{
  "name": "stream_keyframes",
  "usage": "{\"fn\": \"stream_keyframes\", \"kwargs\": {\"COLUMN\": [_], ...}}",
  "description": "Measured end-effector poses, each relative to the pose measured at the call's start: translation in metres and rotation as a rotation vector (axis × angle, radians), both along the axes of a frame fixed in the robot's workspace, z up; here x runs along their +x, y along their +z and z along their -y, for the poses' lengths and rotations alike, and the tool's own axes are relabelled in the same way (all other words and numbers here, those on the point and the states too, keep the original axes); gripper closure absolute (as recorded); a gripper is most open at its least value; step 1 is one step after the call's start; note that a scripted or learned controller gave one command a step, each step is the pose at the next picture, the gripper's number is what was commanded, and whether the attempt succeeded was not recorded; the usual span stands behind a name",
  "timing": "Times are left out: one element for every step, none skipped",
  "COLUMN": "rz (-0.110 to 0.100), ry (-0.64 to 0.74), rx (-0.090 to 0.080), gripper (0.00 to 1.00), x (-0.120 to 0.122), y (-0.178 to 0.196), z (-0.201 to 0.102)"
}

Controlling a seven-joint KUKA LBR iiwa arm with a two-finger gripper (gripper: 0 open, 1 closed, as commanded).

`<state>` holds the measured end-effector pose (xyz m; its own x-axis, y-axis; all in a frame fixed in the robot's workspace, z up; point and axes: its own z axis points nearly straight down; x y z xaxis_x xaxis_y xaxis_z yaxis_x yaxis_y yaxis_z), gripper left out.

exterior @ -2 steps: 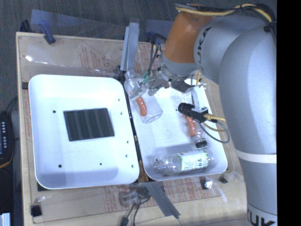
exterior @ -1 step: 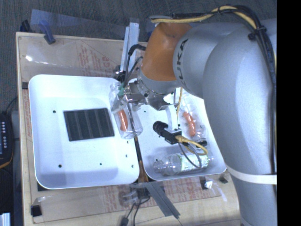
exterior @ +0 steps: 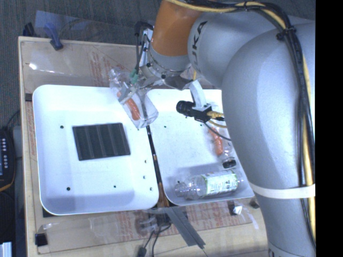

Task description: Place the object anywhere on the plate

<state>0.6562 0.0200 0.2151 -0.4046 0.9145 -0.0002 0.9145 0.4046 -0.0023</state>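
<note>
Orange carrot-like object (exterior: 133, 109) sits between the clear fingers of the tool (exterior: 134, 103), held above the seam between two white bins. Carrying step, I judge; next it must travel toward seven o'clock and lower onto the dark ribbed plate (exterior: 101, 141). One plastic bottle (exterior: 210, 185) lies in the right bin (exterior: 177, 143), with one other orange piece (exterior: 216, 142).

My fingers (exterior: 134, 98) hang over the seam between the two bins, an object (exterior: 133, 108) between them. Left bin (exterior: 53, 191) carries the plate (exterior: 101, 141) at its middle. Right bin (exterior: 177, 138) has a bottle (exterior: 210, 184) lying along its near edge, and another object (exterior: 216, 142) just behind the bottle.
</note>
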Motion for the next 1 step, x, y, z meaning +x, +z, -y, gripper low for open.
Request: {"fn": "stream_keyframes", "kwargs": {"rz": [-0.004], "ry": [0.059], "rx": [-0.001], "gripper": [1.0], "x": [-0.0506], "y": [-0.0219], "z": [-0.0732]}}
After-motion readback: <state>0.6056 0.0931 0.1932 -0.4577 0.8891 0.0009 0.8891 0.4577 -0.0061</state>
